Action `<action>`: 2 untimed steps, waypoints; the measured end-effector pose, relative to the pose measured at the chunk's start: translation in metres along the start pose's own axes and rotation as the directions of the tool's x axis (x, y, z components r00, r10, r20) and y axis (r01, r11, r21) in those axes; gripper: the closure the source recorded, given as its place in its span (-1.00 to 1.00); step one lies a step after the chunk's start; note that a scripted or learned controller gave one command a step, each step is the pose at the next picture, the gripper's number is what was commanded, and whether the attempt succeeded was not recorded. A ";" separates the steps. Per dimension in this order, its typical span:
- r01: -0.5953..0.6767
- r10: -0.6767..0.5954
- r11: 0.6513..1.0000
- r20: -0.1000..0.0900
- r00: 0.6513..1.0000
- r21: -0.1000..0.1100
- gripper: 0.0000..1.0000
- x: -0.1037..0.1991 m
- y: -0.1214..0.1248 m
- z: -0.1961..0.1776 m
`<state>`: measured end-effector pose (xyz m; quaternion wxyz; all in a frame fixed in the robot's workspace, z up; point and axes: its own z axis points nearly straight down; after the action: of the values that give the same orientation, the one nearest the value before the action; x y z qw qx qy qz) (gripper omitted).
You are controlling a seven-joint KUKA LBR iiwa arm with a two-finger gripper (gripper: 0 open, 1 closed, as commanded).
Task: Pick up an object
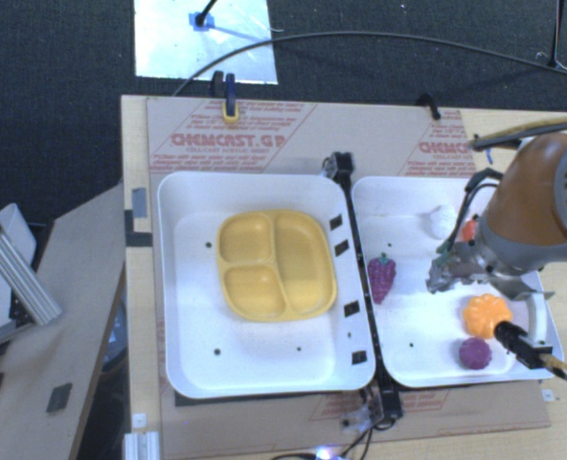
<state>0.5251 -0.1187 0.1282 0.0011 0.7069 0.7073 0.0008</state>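
One gripper [443,276] over rt bin [398,357] (near grapes [381,278]).

floor [54,65]: dark carpet | bench [293,127]: pale wood | silver sheet [202,27] on floor

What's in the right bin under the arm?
In the right bin: purple grapes, an orange fruit, a purple ball, a white object. An orange bit peeks past the arm, which covers whatever lies below it.
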 end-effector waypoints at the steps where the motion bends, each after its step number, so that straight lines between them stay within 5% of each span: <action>1: 0.004 -0.004 1.000 0.001 1.000 -0.002 1.00 0.002 0.001 -0.043; 2: 0.004 -0.004 1.000 0.001 1.000 -0.003 1.00 0.008 0.001 -0.089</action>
<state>0.5257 -0.1107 0.2170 0.0026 0.7053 0.7089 0.0018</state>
